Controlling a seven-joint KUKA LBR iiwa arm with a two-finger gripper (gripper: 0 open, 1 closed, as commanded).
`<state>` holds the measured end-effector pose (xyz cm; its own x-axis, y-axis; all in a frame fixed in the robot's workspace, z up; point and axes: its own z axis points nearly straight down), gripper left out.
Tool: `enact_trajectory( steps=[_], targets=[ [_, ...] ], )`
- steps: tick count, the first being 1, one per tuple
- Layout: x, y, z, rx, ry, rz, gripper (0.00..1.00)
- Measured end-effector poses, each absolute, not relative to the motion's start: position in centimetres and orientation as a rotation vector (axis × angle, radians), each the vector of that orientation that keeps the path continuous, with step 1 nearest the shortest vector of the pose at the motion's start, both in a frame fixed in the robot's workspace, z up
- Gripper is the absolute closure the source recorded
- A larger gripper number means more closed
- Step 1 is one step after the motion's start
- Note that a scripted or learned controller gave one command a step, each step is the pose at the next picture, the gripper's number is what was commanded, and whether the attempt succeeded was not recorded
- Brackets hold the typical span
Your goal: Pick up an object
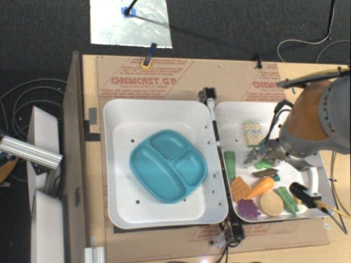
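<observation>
Crowded right bin [241, 116]: end effector [262, 156], grip state unclear, risks closing on the carrot [261, 187] and a neighbour together.

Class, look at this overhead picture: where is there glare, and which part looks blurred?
In the camera view, glare whitens the shiny sheet on the dark floor; the arm and its gripper look soft and blurred; the teal divided plate is evenly lit and sharp.

Two white bins sit on the worktop: the left bin [118, 147] and the right bin [236, 116]. The left one holds one teal divided plate [167, 166]. The right one holds one carrot [261, 187], one purple grape bunch [248, 208], one tan round piece [271, 204] and one orange cracker-like piece [239, 188].
</observation>
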<state>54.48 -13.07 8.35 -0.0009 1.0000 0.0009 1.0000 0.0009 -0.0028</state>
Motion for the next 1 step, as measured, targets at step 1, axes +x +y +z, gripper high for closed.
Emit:
enact_trajectory(
  steps=[1],
  targets=[
    [62.49, -15.0, 8.59, -2.221, -2.235, -0.008, 0.0]
  ],
)
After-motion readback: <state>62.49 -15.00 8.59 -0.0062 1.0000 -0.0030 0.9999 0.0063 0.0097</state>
